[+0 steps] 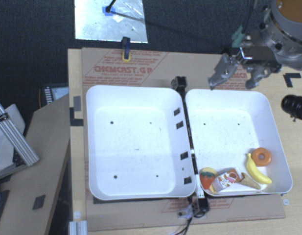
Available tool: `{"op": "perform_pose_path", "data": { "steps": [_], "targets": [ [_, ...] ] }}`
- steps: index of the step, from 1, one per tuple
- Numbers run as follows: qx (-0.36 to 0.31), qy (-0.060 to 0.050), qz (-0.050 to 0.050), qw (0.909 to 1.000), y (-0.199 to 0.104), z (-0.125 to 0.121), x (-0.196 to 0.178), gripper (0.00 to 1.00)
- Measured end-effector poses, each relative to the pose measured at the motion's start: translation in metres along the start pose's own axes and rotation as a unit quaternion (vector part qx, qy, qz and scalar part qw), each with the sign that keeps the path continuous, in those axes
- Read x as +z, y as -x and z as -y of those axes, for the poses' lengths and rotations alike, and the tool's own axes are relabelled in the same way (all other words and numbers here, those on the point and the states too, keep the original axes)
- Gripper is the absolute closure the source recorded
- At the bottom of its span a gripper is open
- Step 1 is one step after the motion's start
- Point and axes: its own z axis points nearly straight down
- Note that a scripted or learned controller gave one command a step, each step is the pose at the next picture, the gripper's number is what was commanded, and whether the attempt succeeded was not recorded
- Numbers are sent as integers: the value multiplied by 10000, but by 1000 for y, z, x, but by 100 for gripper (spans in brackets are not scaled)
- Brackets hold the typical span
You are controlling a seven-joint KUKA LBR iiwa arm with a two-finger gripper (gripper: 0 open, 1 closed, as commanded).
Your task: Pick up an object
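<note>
camera view, end effector (235, 81) spread above right bin (224, 102) back rim, banana (256, 170) at front edge

Two bins, left (99, 146) and right (275, 131), of smooth white plastic with a faint sheen. Bench top (155, 65) of matt, pale board with red printed lettering. Gripper (234, 77) of dull grey metal. Banana (256, 170) and doughnut (261, 156), glossy plastic-looking toys. Square sheet (110, 12) behind the bench, crinkled, reflective foil. Floor covering (33, 33), dark and rough, cloth-like.
</note>
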Motion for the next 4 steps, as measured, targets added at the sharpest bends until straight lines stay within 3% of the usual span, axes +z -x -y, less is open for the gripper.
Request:
{"op": "perform_pose_path", "data": {
  "steps": [4],
  "targets": [
    [5, -2, -1, 10000, -91, -1, 0, 0]
  ]
}}
